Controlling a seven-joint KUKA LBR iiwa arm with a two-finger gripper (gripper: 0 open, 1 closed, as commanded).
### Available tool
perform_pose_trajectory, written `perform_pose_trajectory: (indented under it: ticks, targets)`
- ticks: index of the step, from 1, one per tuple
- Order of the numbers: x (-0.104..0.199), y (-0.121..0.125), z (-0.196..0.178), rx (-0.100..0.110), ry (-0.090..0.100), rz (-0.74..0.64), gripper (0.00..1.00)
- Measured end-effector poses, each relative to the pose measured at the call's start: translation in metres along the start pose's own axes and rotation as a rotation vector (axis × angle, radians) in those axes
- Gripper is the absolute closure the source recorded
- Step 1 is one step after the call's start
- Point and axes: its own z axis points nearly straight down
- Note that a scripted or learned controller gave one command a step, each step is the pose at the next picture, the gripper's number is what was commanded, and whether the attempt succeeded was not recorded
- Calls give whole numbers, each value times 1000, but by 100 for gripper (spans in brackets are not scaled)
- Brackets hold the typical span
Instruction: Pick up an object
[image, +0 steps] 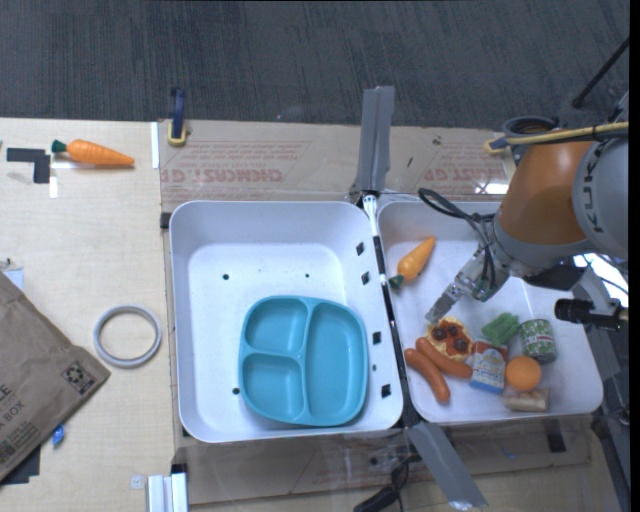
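The right bin (570, 405) holds several toys: an orange carrot (415, 258) at its back left, a pizza slice (450, 336), two red sausages (432, 370), a green piece (500, 327), a green can (538, 340), an orange ball (522, 373), a small carton (488, 369) and a beige block (526, 401). My gripper (440, 308) reaches in from the right and points down-left. Its tip hangs just above the pizza slice, between the slice and the carrot. I see nothing held in it.
The left bin (200, 260) holds a blue divided plate (305, 360). On the bench to the left lie another carrot (95, 153), a tape ring (127, 333) and a cardboard box (35, 395). A grey divider (375, 150) stands between the bins at the back.
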Motion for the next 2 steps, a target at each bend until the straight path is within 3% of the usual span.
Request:
perform_pose_trajectory:
  ticks: [1, 2]
  targets:
    - [-25, 46, 0, -1, -1, 118, 0]
    - [-45, 55, 0, -1, -2, 187, 0]
